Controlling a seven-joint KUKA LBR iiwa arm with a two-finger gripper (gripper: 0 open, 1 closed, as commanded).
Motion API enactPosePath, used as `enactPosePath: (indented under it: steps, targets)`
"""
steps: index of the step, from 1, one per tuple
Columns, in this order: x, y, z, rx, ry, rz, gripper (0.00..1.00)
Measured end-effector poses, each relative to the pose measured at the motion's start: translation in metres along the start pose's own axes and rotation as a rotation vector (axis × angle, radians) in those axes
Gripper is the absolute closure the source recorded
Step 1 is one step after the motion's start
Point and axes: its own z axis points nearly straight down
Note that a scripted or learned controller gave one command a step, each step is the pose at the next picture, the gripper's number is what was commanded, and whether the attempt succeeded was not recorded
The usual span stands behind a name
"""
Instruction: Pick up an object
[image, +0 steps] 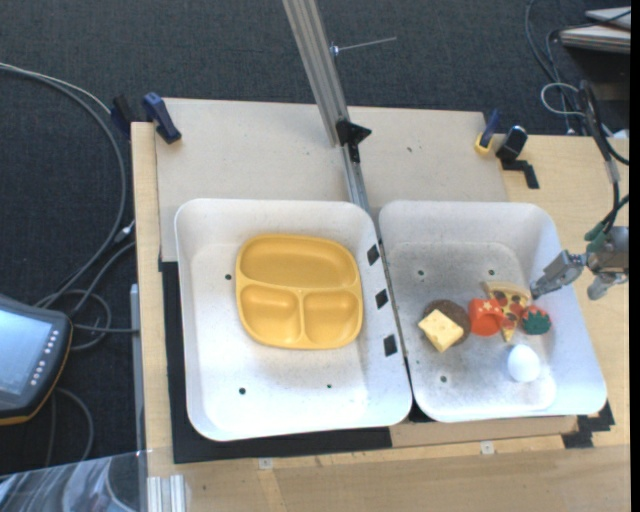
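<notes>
Several small toy foods huddle near the right bin's (540, 225) right wall; the white egg (522, 362) looks light, hard, slippery, so I'd grip across its middle. My pincer (570, 272) hovers, spread, holding nothing.

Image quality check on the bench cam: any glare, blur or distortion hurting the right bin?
Camera view: light is even and soft, no hard glare on the right bin; small toys there are low-resolution, so the pizza slice and tomato blur together; gripper at the edge is slightly soft; bin edges look mildly bowed.
</notes>
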Motion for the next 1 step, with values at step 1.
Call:
enactPosePath:
  steps: [1]
  targets:
    - [-0.0001, 0.0, 0.0, -0.001, 0.0, 0.0, 0.0]
